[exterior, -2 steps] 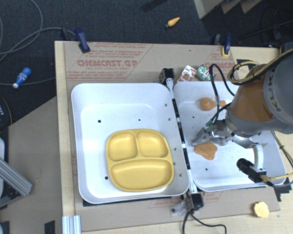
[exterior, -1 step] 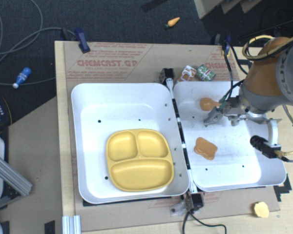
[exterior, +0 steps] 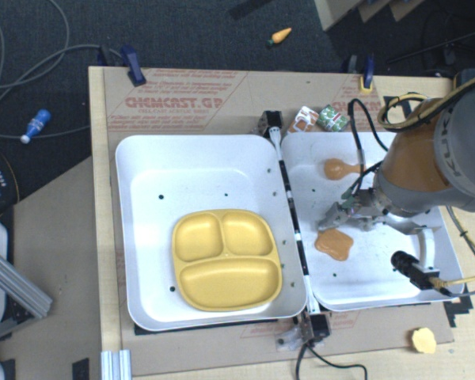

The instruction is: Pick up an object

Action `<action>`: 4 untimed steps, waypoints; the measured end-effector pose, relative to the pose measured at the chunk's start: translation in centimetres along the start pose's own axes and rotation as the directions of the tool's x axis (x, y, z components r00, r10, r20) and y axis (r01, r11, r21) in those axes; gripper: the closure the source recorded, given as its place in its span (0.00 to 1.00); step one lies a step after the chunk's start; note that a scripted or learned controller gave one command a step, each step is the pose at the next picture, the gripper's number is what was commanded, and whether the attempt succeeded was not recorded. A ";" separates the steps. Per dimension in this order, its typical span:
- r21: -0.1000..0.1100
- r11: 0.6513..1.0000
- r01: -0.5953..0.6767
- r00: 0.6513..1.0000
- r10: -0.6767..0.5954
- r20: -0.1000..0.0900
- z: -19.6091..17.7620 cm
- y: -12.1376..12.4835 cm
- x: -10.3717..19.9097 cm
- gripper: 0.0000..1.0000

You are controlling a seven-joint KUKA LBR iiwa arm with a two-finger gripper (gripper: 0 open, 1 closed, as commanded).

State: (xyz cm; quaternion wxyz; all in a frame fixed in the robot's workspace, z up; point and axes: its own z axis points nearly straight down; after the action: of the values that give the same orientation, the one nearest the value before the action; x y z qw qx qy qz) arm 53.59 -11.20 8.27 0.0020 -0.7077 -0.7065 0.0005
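**Claw low in the right bin, 2 small orange pieces within reach**

Camera view: 2 shallow white bins side by side on the surface (exterior: 182, 101). In the left bin (exterior: 142, 180), a yellow divided tray (exterior: 226, 260) with 3 compartments, lying flat toward the near side. In the right bin (exterior: 364, 283), an orange-brown chunk (exterior: 335, 245) near the middle, and a paler orange piece with a thin stem (exterior: 338, 168) toward the far side, well apart from the chunk. Claw (exterior: 338, 214) down between those 2 pieces, just above the chunk, fingers looking slightly spread, nothing visibly pinched between them; contact with the chunk impossible to confirm at this angle.

Judged by look alone: chunk probably light, likely a plastic or rubbery toy food, smooth-skinned and rounded, so liable to squirt sideways under a lopsided squeeze. Best hold likely across its narrower width, fingers straddling the middle and low to the bin floor. Stemmed piece probably just as light; fat end a better purchase than the thin stem. Tray broad and flat, a poor fit for this claw except at its rim.

Outside the bins: a small wrapped packet (exterior: 321, 119) at the far edge, a yellow lump (exterior: 423, 340) at the near right corner.
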 end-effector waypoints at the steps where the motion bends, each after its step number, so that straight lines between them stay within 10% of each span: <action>1: -0.002 1.000 0.001 1.000 -0.001 0.000 -0.2 -4.6 1.7 0.00; 4: -0.003 1.000 0.002 1.000 -0.002 0.002 -0.1 -5.7 1.0 0.00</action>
State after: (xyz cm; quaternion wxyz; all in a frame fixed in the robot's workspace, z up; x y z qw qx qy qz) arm 47.88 -10.17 8.42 0.0002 -0.7071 -0.7071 0.0000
